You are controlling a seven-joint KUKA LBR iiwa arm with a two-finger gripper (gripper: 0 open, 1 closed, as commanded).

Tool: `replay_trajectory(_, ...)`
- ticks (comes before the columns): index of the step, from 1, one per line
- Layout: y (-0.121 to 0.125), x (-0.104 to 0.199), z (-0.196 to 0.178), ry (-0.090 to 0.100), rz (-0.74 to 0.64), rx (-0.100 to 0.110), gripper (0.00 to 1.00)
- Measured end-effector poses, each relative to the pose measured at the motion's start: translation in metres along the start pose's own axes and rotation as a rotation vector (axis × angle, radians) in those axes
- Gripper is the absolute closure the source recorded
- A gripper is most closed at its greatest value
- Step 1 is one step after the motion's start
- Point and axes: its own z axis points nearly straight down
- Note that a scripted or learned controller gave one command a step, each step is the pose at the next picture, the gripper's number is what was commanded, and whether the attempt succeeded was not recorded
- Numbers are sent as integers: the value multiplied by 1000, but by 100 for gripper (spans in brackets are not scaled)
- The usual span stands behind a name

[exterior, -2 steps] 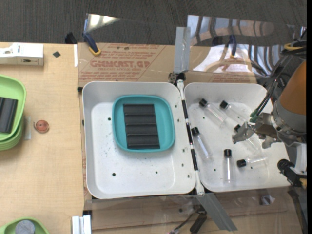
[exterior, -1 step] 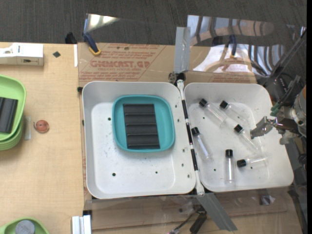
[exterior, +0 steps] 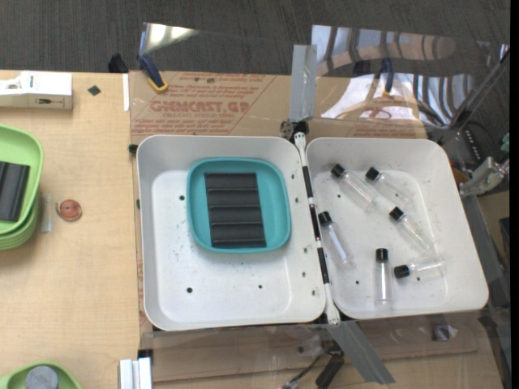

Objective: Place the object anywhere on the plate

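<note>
From my overhead camera I see the two white bins side by side on the table (exterior: 73,298). The left bin (exterior: 162,250) holds the teal plate (exterior: 198,217), set toward the bin's far half and near its middle, with a dark ridged insert (exterior: 237,209) lying flat in the plate's well. Bare bin floor shows around the plate on all sides.

The right bin (exterior: 458,250) carries six clear tubes with black caps, all lying down and none on the plate. One tube (exterior: 350,182) lies near the far left corner, with a second tube (exterior: 378,181) just beside it. A third tube (exterior: 408,225) lies slantwise near the middle. A fourth tube (exterior: 334,237) lies close along the wall shared with the left bin. A fifth tube (exterior: 382,278) points toward the near wall, and a sixth tube (exterior: 420,267) lies just beside it, its cap near the fifth's cap. The raised double wall between the bins stands between every tube and the plate.

Around the bins I see a sheet of printed cardboard (exterior: 211,100) behind the left bin, with a yellow-tipped clamp (exterior: 152,75) at its far edge. On the table to the left are a white box (exterior: 36,90), a green tray (exterior: 23,156) and a small reddish disc (exterior: 70,209).
</note>
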Motion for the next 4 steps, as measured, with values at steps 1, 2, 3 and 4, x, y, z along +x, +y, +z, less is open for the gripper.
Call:
replay_trajectory(1, 27, -14, -100, 0, 92, 1, 0)
replay_trajectory(2, -2, -19, -109, 1, 247, 2, 0)
replay_trajectory(3, 30, -12, -109, 0, 381, 1, 0)
replay_trajectory(4, 47, -7, -109, 0, 485, 1, 0)
